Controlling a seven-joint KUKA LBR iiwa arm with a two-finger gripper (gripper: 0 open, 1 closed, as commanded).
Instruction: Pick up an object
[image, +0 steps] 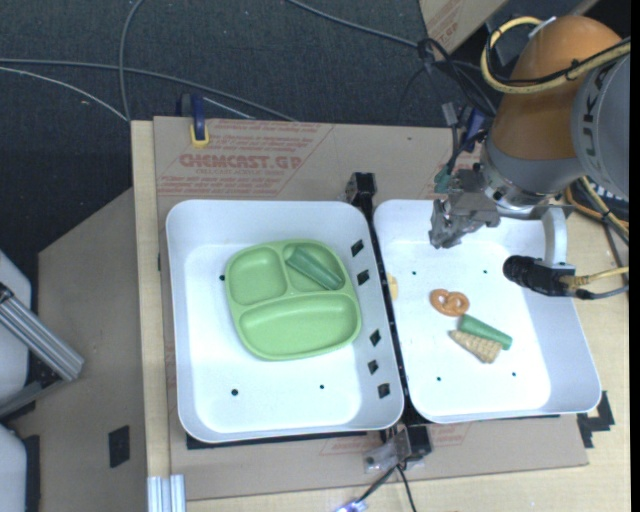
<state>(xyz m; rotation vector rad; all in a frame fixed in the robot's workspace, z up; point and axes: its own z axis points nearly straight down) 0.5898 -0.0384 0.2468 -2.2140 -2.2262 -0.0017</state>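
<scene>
- Left bin (190, 330): a green divided plate (292, 300) is seated near its centre, flat on the floor. A darker green piece (316, 266) is laid in the plate's upper-right compartment, so it is boxed in by the compartment walls; access for a pinch is judged poor.
- Divider btw. bins: the two rims are butted together, and a row of small black clips is seen along the seam, presumably to keep the bins from shifting.
- Right bin (560, 370): three loose items are grouped near the middle, well apart from the walls, so approach from above is unobstructed. An orange pretzel-shaped piece (449, 301) is lying flat. Just below-right, a green stick-shaped piece (486, 331) is resting against a tan ridged piece (476, 346); the two are touching, which could disturb one if the other is gripped.
- Gripper (446, 232): positioned over the upper part of the right bin, above the pretzel piece and apart from it. Nothing is seen held. Finger state cannot be told at this res.
- Task status: pick judged not yet made; pretzel piece is the nearest candidate.
</scene>
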